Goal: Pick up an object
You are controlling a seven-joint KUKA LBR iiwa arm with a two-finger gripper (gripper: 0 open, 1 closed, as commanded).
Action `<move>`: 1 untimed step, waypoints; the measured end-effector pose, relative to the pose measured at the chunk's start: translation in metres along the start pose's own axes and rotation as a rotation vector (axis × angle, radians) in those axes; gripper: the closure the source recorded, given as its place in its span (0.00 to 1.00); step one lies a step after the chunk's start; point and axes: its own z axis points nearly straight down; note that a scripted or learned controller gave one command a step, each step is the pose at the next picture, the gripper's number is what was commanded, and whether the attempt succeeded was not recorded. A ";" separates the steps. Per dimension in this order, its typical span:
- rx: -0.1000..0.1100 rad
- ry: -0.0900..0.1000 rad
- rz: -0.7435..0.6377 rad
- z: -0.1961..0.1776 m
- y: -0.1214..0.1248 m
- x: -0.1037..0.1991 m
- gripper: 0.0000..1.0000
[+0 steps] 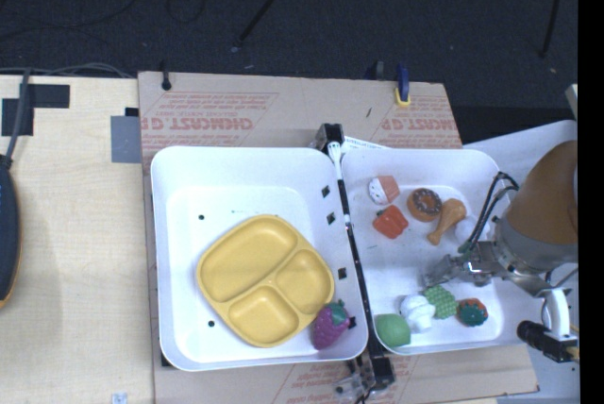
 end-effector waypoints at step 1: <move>-0.002 0.000 -0.001 0.000 -0.022 -0.014 0.00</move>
